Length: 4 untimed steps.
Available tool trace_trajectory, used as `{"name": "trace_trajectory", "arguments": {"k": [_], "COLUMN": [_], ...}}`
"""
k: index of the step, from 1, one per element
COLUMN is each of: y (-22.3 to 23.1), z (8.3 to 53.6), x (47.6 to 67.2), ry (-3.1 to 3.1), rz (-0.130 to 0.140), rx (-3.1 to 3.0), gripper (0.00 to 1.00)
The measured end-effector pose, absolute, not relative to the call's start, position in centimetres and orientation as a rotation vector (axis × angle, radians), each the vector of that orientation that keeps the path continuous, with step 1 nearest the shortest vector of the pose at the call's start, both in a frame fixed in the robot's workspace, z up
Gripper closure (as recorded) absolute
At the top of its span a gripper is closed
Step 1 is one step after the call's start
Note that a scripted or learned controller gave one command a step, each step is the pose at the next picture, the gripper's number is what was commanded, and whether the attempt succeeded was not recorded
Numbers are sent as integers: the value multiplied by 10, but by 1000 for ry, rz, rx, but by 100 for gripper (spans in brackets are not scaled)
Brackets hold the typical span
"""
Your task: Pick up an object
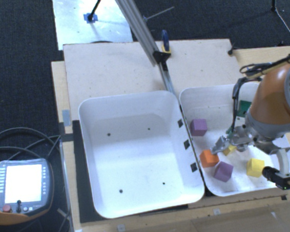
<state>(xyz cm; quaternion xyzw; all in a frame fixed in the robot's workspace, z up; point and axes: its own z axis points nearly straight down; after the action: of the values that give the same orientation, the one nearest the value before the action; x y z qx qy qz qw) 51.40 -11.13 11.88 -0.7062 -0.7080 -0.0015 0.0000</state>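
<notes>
Here the gripper (225,144) is hovering low in the right bin (205,97); whether it is spread or pinching, I cannot tell. The orange block (208,158) is lying just beside it at seven o'clock, the nearest pick.

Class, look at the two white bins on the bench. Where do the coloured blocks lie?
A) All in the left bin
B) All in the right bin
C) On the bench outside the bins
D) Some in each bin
B: the purple blocks, the orange block and the yellow block all lie in the right bin, where the gripper reaches.
</notes>
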Motion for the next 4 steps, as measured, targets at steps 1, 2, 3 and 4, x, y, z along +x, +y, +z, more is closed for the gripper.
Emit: {"name": "trace_trajectory", "arguments": {"k": [1,2,3,4], "y": [-112,-109,-109,-64], "z": [132,176,219,215], "x": [515,517,519,526], "ry": [-2230,-2231,-2231,-2233], "rz": [-9,-6,-7,-5], "rx": [-2220,-2220,-2220,-2211], "gripper": [100,100,100,100]}}
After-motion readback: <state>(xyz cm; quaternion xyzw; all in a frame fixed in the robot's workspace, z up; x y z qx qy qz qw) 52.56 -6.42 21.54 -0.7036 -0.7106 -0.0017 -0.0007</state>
